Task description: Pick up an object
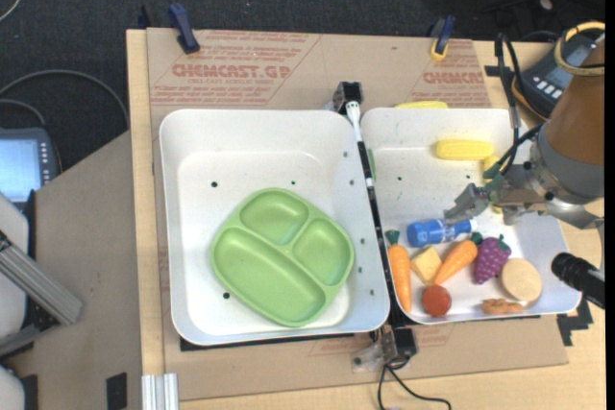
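My gripper [469,204] hangs over the middle of the right bin [404,141], reaching in from the right. Just below and left of it lies a blue bottle [432,231] on its side, its white cap end close under the gripper. Around the bottle at the bin's front lie an orange carrot [400,276], a second carrot [455,261], a yellow cheese wedge [426,264], a red tomato [436,301], purple grapes [491,258] and a round tan bread piece [521,280]. A yellow corn cob [463,149] rests at the back of the bin.
The left bin [192,168] holds a green divided plate [281,254]. A small brown item [500,306] lies at the right bin's front edge. A yellow piece [423,106] sits on the right bin's back rim. The arm's grey body covers the bin's right side.
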You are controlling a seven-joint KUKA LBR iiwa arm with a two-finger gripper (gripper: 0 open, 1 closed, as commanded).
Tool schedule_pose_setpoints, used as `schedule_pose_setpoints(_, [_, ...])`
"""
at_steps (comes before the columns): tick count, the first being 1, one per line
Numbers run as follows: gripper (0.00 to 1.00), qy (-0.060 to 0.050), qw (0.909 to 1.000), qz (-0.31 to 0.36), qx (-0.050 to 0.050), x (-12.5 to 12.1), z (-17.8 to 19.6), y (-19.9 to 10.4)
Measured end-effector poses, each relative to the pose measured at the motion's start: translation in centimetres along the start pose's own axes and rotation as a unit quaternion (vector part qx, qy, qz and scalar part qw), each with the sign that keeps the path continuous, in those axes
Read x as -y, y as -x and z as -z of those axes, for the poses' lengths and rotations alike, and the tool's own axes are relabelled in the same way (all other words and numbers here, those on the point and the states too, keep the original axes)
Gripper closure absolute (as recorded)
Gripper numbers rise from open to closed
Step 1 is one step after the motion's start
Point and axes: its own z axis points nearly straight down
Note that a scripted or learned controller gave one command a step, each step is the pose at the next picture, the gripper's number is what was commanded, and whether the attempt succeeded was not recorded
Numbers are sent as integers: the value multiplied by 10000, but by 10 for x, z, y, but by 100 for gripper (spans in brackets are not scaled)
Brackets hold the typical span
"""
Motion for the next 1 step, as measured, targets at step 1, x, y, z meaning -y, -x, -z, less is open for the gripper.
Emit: schedule_pose_setpoints(1, [0, 94, 9999, -17, 46, -17, -154, 27])
